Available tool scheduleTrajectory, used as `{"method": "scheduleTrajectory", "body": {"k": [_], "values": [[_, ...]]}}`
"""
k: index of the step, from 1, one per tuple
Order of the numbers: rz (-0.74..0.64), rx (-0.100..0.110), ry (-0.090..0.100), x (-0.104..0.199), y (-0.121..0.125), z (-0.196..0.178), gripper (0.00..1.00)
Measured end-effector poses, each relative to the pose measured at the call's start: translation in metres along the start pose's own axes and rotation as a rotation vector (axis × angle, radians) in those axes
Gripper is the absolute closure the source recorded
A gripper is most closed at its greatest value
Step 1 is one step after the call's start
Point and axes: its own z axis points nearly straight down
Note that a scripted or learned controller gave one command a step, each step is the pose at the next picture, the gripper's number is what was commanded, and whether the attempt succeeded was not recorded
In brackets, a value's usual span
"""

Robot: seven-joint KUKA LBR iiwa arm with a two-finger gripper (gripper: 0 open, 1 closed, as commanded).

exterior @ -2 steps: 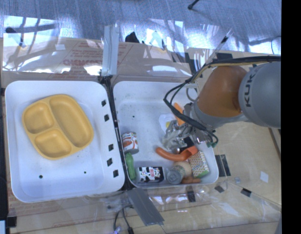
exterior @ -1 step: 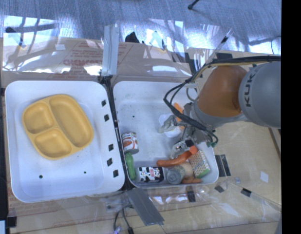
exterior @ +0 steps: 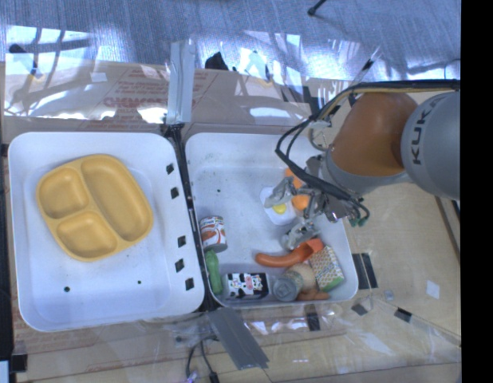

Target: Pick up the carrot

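Lying near the front wall of the right bin (exterior: 230,154), the carrot (exterior: 288,255) is showing as a long, slim orange piece, curving a little, with its rounded narrower end pointing toward the left bin (exterior: 23,238) and its wider end rising slightly toward the right. It is resting on the white floor of the bin among a crowd of small things: a sponge-like block with a green and red-speckled face (exterior: 329,267) is sitting just beside its wider end, a grey can on its side (exterior: 286,287) is lying just in front of it, and a black-and-white carton (exterior: 246,284) is lying at the front wall further left. A small tin with a red label (exterior: 212,233) is standing to the left of the carrot, with a green item (exterior: 212,271) in front of that tin.

The gripper (exterior: 297,234) is hanging just above and behind the carrot's wider end, its metal tip reaching down very close to the orange body, though whether it is touching cannot be told. The fingers are too tangled with cables and clutter to be read as open or closed. The grey arm with its orange band (exterior: 378,134) is reaching in from the right. A yellow three-compartment plate (exterior: 91,206) is sitting in the left bin, well apart from the carrot.
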Motion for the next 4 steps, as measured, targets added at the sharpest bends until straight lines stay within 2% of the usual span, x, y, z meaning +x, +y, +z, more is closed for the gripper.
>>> {"method": "scheduleTrajectory", "body": {"k": [1,2,3,4], "values": [[-0.004,0.001,-0.003,-0.002,0.001,-0.011,1.0],[0.131,0.005,-0.007,-0.014,0.009,-0.115,1.0],[0.137,-0.002,0.002,-0.022,0.062,-0.088,1.0],[0.399,-0.001,0.005,-0.018,0.047,-0.059,1.0]]}}
